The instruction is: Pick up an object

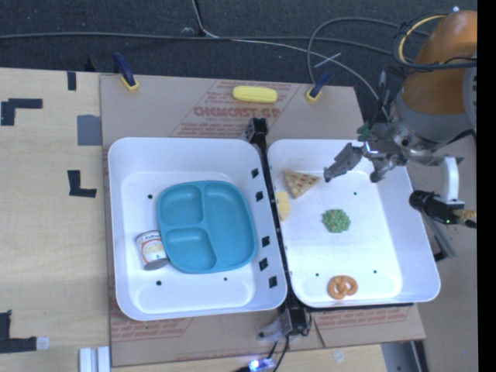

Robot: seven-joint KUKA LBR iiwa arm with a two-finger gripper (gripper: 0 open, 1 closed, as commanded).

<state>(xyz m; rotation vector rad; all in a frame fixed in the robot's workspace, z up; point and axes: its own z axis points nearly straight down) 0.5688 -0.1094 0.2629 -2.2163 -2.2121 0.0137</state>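
Hovering gripper, jaws spread wide, holding nothing, above right bin

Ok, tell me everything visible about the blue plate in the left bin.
The blue plate is a teal, rounded-rectangle tray that looks like smooth plastic, divided by raised ridges into three compartments: two at its upper end and one wide one at its lower end. It lies flat and slightly rotated on the floor of the left bin, roughly central. All its compartments look bare. A small can lies against its lower left edge. The tool hovers over the other bin, far from it.
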